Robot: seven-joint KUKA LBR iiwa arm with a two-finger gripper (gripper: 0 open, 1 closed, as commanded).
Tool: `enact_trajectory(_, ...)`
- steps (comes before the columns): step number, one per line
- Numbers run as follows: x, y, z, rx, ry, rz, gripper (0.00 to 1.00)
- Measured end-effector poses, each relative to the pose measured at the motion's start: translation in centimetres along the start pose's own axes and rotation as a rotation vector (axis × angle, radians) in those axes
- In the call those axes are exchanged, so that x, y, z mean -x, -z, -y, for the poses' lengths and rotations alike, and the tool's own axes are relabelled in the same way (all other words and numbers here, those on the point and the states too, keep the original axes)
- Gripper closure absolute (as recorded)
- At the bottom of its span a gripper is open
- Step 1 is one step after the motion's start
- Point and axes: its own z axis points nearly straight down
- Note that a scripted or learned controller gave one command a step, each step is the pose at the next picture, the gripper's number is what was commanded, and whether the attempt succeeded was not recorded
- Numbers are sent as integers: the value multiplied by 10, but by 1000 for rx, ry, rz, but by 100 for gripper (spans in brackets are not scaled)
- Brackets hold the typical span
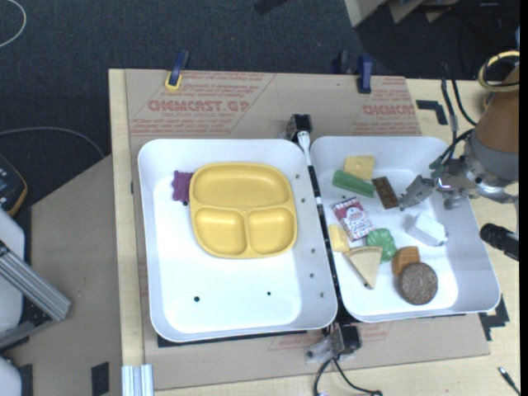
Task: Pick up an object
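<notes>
Nothing is picked up yet: my gripper hangs over the right bin with its fingers spread and bare, just above the white piece, while the other bits lie loose left of and below it.

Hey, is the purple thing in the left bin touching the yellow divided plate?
Touching. In the camera view the purple thing sits flush against the left rim of the yellow divided plate, with no white bin floor visible between them.
</notes>
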Motion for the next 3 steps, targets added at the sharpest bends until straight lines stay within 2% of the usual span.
enact_trajectory(1,-3,-63,1,2,1,0,0)
enact_trajectory(2,-3,-61,1,5,0,1,0)
enact_trajectory(3,-3,-51,1,7,-1,2,100)
